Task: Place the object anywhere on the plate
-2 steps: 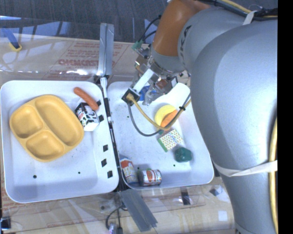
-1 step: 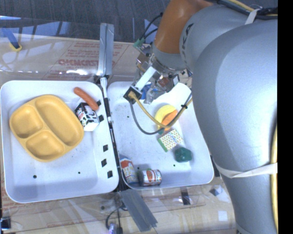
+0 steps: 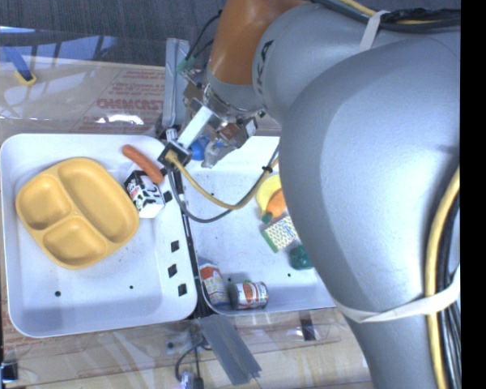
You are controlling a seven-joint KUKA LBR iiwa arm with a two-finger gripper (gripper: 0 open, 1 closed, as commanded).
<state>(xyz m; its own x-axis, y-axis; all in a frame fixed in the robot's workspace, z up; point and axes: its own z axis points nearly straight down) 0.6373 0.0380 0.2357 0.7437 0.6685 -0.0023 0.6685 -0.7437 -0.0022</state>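
Note:
A yellow plate (image 3: 77, 209) with three compartments lies in the left bin (image 3: 89, 310), with nothing on it. Just right of it sit a small black-and-white box (image 3: 143, 193) and an orange sausage-shaped thing (image 3: 142, 162) near the bin's far right corner. My gripper (image 3: 214, 147) hangs over the wall between the two bins, at the far end of the right bin (image 3: 227, 241). A small blue thing (image 3: 198, 148) shows right against the gripper's left side. Whether it is gripped cannot be told from this angle.
The right bin holds a yellow banana-like thing (image 3: 268, 191), a patterned packet (image 3: 280, 233), a green thing (image 3: 300, 258), a can (image 3: 249, 295) on its side and a small jar (image 3: 212, 284). The arm's bulk hides that bin's right part.

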